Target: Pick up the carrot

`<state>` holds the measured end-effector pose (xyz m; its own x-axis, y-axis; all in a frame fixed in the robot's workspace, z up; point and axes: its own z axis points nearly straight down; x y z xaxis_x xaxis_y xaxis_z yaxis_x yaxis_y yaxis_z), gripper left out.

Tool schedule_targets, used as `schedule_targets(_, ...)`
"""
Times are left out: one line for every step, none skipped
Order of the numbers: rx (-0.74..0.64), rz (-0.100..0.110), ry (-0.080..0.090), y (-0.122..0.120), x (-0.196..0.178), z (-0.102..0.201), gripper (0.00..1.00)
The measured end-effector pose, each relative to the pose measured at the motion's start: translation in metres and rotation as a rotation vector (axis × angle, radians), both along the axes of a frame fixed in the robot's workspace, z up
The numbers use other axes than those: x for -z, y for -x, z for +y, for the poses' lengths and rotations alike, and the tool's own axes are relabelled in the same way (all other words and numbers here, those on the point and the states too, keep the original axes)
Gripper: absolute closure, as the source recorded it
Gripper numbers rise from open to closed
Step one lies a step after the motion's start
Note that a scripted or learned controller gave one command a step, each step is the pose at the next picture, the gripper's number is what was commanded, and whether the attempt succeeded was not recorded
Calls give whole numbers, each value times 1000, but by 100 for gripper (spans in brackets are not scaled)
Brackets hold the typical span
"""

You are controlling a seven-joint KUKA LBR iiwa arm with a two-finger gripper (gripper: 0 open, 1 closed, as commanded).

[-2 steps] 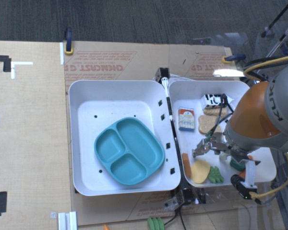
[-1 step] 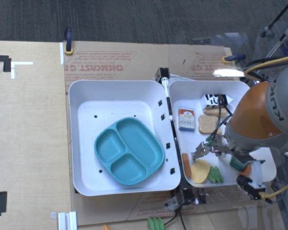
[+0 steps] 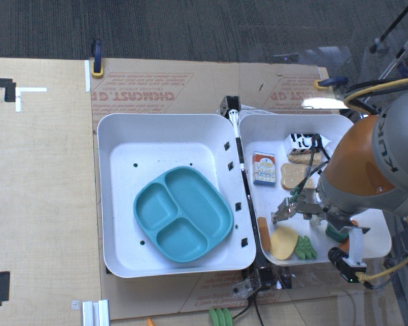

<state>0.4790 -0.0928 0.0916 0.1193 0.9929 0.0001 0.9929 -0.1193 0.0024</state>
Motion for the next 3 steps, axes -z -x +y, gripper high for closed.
schedule_targets(248,6,1,-44,-7,-19,0)
schedule_targets(-105,4,1,0,-99,29,0)
schedule_targets(-448,3,1,0,-100,55,0)
